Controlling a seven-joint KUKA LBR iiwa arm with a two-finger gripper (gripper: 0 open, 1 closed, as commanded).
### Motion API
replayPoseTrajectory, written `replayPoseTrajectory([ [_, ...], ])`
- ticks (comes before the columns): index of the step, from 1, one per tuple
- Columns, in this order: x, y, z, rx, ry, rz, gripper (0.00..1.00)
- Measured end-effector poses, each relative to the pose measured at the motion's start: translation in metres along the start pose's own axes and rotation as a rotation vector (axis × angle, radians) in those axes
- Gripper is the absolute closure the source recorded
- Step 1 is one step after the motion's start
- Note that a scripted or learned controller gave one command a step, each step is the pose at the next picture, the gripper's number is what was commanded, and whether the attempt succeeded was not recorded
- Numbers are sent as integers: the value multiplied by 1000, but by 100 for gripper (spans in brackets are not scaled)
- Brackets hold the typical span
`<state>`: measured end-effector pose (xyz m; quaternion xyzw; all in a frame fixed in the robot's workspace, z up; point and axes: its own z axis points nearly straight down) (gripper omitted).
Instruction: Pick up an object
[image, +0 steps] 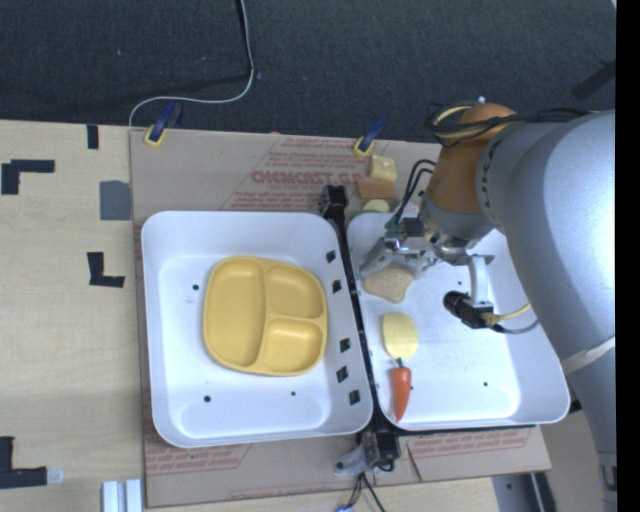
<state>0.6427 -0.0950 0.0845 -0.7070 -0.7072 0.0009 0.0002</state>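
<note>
Orange and small, a toy carrot (400, 390) lies at the near edge of the right bin (520, 395), a pale yellow piece (399, 334) just behind it. Farther back, the gripper (397, 252) hangs over a beige piece (388, 285); whether it is clenched cannot be told. This looks like the reaching step, with descent and closing next. The left bin (170, 250) holds a yellow divided plate (265, 315).

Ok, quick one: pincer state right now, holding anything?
Pincer: cannot be told; it sits low over the beige piece in the right bin.
</note>
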Motion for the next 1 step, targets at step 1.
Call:
replayPoseTrajectory([
  [1, -6, 26, 0, -3, 1, -2, 0],
])
